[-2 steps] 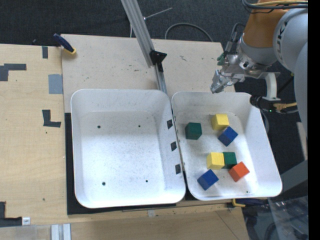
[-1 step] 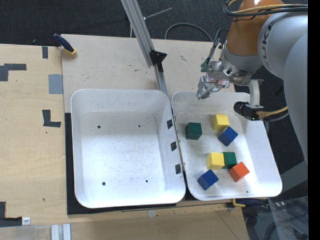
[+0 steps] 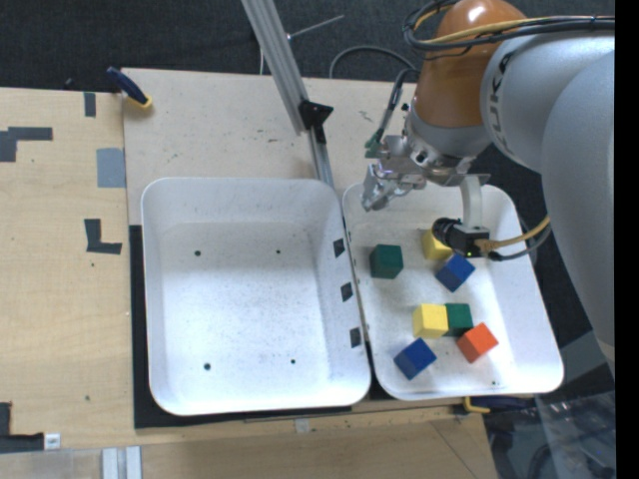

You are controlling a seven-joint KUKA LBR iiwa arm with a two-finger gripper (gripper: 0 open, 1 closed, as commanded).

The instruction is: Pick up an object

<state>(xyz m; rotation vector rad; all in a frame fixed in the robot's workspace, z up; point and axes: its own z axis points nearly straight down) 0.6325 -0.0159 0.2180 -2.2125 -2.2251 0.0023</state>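
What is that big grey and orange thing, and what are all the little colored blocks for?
That big grey thing with the orange band is a robot arm. It reaches in from the right side of the picture. The camera sits up above the bench and looks down at a slant.

At the end of the arm is its pincer, a small metal hand with two fingers. It hangs over the top corner of the right bin. I see nothing between its fingers.

On the wooden bench are two shallow white bins side by side. The left bin sits next to the one with the blocks: a dark green block nearest the pincer, two yellow, two blue, a smaller green one and an orange block.

Its job is to pick one up.
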